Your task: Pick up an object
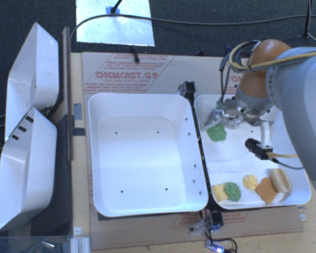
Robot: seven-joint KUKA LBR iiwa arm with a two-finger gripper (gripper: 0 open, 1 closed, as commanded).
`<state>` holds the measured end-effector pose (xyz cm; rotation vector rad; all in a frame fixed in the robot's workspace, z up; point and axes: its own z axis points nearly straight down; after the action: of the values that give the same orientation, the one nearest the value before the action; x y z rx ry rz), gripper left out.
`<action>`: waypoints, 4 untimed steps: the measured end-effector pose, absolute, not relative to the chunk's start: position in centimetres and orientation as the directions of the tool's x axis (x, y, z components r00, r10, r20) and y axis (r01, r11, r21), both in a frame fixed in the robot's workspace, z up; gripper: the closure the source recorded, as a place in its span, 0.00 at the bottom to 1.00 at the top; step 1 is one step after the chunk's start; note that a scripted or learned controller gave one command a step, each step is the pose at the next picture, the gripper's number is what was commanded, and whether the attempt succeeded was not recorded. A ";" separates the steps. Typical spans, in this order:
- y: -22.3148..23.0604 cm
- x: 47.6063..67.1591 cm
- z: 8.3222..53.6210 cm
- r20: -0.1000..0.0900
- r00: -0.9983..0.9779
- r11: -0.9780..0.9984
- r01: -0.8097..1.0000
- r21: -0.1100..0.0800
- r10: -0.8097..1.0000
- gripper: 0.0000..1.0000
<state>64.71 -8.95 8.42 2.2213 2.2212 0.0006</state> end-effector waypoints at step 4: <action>-8.4 62.6 11.6 0.000 0.001 -0.001 1.000 0.005 1.000 1.00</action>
<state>62.61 -8.42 11.64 2.2194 2.2183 0.0051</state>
